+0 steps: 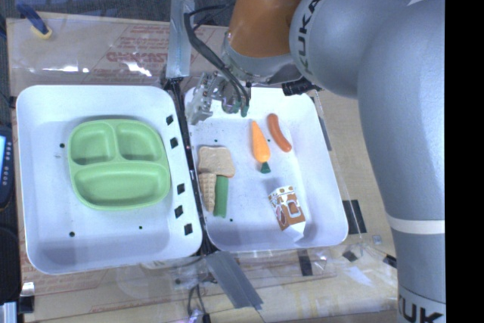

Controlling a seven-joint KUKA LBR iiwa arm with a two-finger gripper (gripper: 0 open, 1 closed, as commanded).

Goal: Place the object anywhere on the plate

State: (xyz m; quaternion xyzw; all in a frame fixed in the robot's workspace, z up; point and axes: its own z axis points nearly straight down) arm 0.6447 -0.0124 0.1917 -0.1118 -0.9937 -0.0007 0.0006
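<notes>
Gripper [204, 104] hangs over right bin's [321, 227] top-left corner, grip state unclear. Descend squarely over one item, carrot [260, 144] say; then carry to green plate [119, 163], left bin [38, 238].

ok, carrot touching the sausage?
Apart. The camera view shows a strip of white bin floor between the carrot and the sausage.

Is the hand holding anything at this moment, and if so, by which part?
Nothing is seen in the hand. It hangs over the upper left corner of the right bin, apart from the carrot, sausage and bread.
</notes>
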